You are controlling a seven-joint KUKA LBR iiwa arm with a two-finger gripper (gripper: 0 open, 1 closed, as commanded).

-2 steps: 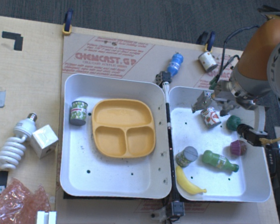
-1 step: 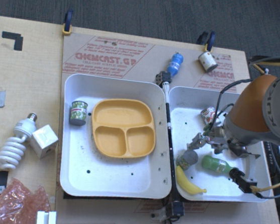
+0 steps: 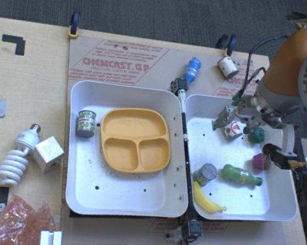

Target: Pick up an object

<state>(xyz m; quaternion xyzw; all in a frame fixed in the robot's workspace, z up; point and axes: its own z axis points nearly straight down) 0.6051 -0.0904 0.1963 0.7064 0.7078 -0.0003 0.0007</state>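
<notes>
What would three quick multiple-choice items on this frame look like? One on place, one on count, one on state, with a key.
1. Where does the yellow divided plate lie?
A. in the left bin
B. in the right bin
C. on the bench outside the bins

2. How many bananas are in the right bin?
A. none
B. one
C. three

3. How does the green bottle rest?
A. upright on its base
B. on its side
C. propped against the small can

Key:
1. A, the plate sits on the floor of the left bin, beside the small green-labelled can.
2. B, a single banana lies by the near edge.
3. B, the bottle lies lengthwise on the bin floor, its cap pointing right, apart from the grey-lidded can.
</notes>
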